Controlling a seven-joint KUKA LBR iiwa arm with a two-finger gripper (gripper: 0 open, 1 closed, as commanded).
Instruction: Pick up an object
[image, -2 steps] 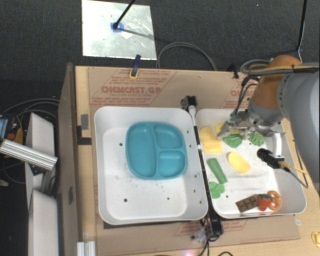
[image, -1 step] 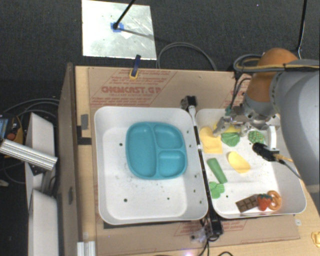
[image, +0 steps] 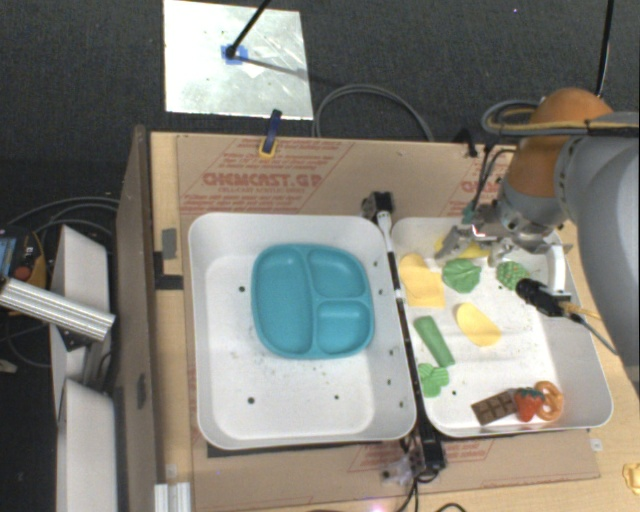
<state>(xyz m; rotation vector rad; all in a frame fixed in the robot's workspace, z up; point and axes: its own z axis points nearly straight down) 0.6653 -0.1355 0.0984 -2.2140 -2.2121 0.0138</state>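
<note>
Toy food lies nearest in the right white bin (image: 590, 395): a brown chocolate block (image: 493, 407), a red strawberry (image: 527, 404), an orange pretzel (image: 549, 398). Farther back sit a long green stick (image: 434, 340), two yellow pieces (image: 477, 324) and a round green leafy piece (image: 462, 275). The pincer (image: 480, 237) hangs at the far end, just above the leafy piece; its state cannot be told. Current step, by judgement: approach. Next: descend squarely onto one object. The left bin (image: 220, 400) carries a teal divided plastic plate (image: 312, 300).
</note>
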